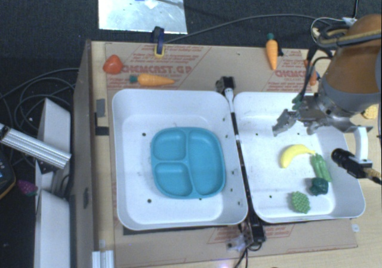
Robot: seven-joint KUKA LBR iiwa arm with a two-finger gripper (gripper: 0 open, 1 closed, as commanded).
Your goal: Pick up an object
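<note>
My gripper (285, 122) hangs over the right bin (262, 201), fingers spread, nothing between them. Banana (295, 154) lies just below & slightly right of it, near bin's middle, long axis running left-right w/ a slight tilt.

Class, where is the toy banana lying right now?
The toy banana lies in the right bin, near its middle, just left of the green vegetable and below the gripper.
</note>
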